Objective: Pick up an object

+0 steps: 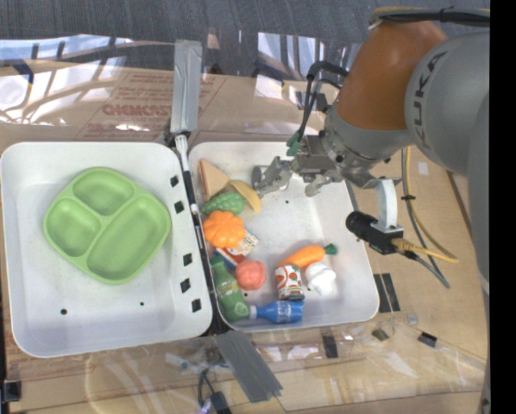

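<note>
the gripper [273,178] is seen above the upper part of the right bin [361,296], its fingers slightly parted with nothing between them. the toys are gathered along the bin's left and lower sides: an orange pumpkin [223,228], a green vegetable [223,203], a pink ball [250,274], a carrot [307,254], a small can [288,281] and a blue bottle [280,312]. a green divided plate [108,222] is held in the left bin [25,317].

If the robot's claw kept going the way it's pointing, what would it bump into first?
Probably the yellow wedge toy near the bin's left wall. The gripper points leftward toward it, though its height above the toys is unclear.
</note>
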